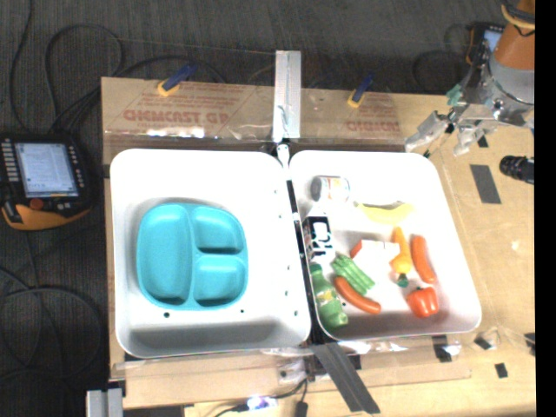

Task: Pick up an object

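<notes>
The pickable objects all lie loose in the right bin [452,233], right of the frame's centre. Near its upper left rests a small silvery can [330,188] on its side. Just right of it lies a yellow banana [385,210], curved and flat. Below, an orange carrot [400,252] and a red-orange sausage [422,258] lie side by side, nearly upright in the frame. A red pepper [423,302] sits below them. Toward the bin's left wall lie a black-and-white package [318,237], a green ridged vegetable [352,273] (tilted diagonally), a red chilli [358,296] just under it, and a green item [328,306] at the lower left corner.
</notes>
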`<state>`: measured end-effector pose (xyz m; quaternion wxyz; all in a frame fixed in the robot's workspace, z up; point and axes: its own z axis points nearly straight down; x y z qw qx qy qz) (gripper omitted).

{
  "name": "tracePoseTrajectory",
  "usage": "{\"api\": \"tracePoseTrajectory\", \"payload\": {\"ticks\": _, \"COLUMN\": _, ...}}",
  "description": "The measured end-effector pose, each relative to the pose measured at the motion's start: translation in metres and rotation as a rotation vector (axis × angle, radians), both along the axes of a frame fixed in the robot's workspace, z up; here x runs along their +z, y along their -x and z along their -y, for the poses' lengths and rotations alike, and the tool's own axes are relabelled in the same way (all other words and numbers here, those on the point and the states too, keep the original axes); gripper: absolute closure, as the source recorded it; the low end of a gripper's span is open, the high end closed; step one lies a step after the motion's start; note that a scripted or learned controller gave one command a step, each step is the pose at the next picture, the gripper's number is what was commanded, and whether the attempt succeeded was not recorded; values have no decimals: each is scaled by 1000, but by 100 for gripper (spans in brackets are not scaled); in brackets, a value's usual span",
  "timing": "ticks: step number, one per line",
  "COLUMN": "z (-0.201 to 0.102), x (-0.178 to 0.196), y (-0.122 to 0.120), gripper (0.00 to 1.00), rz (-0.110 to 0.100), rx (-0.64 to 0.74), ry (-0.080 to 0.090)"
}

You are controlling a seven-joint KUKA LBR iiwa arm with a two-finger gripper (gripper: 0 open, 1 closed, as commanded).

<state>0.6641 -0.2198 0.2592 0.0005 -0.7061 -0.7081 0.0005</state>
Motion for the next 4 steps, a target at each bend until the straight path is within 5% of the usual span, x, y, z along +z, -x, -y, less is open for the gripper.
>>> {"api": "tracePoseTrajectory", "payload": {"ticks": 1, "z": -12, "x": -109, "y": 9, "gripper": 0, "rz": -1, "rx": 37, "ry": 3}}
{"api": "tracePoseTrajectory", "payload": {"ticks": 2, "z": 4, "x": -75, "y": 23, "gripper": 0, "rz": 2, "rx": 270, "ry": 4}}
{"api": "tracePoseTrajectory", "payload": {"ticks": 3, "z": -10, "x": -166, "y": 75, "gripper": 0, "rz": 3, "rx": 295, "ry": -1}}
{"api": "tracePoseTrajectory", "payload": {"ticks": 4, "z": -11, "x": -157, "y": 74, "gripper": 100, "rz": 5, "rx": 294, "ry": -2}}
